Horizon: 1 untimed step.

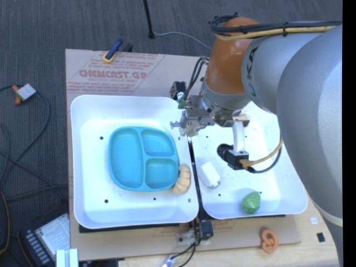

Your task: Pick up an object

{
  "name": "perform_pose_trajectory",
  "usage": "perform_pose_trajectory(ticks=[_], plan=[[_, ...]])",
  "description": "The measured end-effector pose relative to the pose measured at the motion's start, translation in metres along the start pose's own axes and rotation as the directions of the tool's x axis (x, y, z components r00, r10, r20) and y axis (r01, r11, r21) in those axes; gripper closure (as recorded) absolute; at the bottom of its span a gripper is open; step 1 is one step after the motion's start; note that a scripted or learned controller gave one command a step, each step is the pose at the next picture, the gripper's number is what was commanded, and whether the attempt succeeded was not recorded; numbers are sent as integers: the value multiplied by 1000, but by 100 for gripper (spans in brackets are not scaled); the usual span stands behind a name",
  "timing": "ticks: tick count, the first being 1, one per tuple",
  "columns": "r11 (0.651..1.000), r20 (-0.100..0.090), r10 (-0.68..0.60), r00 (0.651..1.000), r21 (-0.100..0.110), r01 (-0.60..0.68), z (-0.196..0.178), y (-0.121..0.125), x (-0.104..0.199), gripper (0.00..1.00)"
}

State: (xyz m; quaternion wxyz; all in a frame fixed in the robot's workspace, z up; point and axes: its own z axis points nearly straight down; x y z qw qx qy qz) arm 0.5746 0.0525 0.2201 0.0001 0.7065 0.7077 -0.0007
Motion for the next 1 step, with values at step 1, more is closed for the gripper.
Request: perform_pose_trajectory(ticks=[1], plan=[[1000,1,3,1000,0,-3,-5,-18,5,100]])
